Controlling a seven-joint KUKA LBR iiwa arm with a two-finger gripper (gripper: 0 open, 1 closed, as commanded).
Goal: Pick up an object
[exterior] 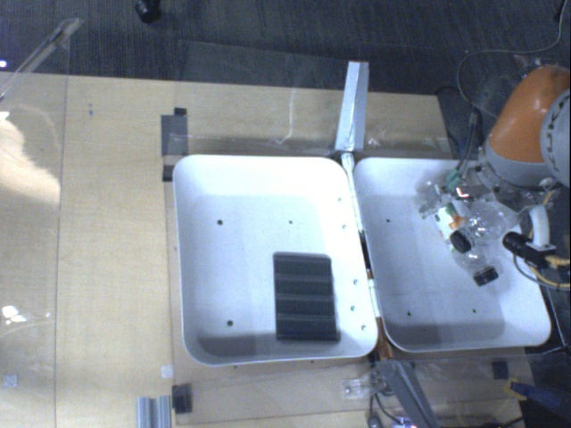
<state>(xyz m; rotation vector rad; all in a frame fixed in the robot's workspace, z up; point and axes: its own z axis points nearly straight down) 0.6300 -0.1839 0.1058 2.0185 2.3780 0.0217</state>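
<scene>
A black ribbed rectangular block point(305, 297) lies flat in the left bin point(201, 239), towards its front and right of centre. My gripper point(457, 224) hangs over the right bin point(401, 266), in its far right part, below the orange band of the arm point(526, 119). It is well apart from the block, across the wall between the bins. A small dark piece point(484, 275) sits on the bin floor just in front of the gripper; I cannot tell whether it is a loose object or part of the tool.
A metal bar point(352, 105) stands at the back where the two bins meet. Cables point(535, 255) trail along the right bin's right side. The wooden bench point(98, 239) stretches to the left under a clear sheet.
</scene>
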